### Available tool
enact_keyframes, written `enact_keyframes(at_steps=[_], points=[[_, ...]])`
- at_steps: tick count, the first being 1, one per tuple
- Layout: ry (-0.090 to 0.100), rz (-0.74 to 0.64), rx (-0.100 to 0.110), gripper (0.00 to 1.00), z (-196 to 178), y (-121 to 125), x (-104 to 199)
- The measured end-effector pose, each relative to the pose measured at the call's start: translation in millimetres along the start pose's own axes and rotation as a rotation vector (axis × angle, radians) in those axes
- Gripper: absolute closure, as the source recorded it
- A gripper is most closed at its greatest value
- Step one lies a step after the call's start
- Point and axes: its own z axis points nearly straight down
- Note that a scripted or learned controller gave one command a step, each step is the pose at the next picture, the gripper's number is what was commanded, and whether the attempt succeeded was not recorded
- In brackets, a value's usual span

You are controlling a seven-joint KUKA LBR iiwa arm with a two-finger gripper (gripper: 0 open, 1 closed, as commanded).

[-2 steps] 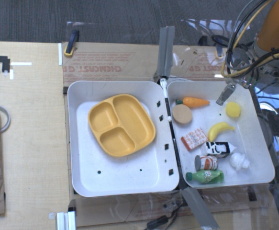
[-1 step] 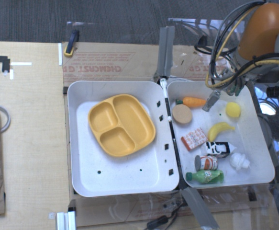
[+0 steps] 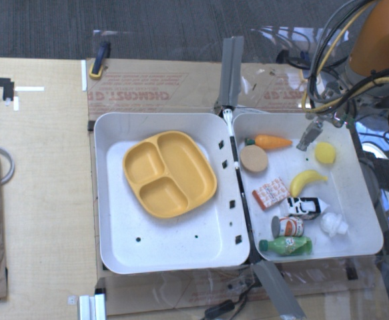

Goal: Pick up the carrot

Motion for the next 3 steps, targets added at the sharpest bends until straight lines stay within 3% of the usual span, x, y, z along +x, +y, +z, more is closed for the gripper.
enact_keyframes(at_steps=[1, 2, 3], points=[[0.000, -0.159, -0.001, 0.00, -19.6, 8.2, 5.7], [-0.006, -0.155, -0.002, 1.00, -29.7, 7.7, 3.9], [-0.005, -0.155, -0.002, 0.00, -29.6, 7.6, 3.9]])
